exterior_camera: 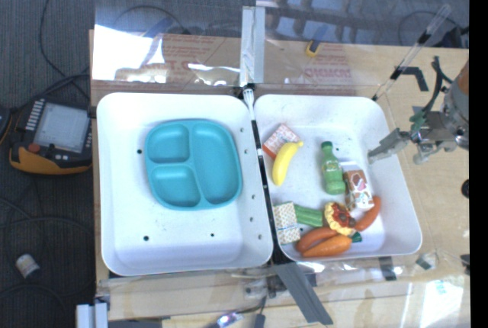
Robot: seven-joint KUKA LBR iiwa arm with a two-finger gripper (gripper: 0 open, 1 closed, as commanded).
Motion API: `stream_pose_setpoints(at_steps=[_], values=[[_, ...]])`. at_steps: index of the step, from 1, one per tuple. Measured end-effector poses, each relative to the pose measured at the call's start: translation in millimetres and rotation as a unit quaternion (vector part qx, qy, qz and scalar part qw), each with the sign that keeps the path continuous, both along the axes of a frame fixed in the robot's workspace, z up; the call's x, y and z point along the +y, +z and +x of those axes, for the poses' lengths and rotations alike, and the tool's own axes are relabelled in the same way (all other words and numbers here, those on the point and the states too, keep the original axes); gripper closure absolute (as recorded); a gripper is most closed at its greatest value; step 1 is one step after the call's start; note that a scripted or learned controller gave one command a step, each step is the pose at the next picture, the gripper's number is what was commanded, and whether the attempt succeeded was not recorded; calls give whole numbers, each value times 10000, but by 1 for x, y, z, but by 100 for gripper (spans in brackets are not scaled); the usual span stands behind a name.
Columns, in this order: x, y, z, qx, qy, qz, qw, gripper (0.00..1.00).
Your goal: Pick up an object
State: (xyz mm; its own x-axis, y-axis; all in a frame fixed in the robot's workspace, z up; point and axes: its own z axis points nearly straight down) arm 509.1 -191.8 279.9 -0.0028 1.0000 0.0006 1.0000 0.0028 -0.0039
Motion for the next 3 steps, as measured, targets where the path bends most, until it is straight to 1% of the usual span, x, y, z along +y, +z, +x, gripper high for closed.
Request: stream_pose_setpoints(at_steps=[1,2,3], values=[[0,0,0,0,0,0,10000,0],[0,-149,3,9,-366,6,9993,0],[-14,-182,-12,-149,-255,34,9996,0]])
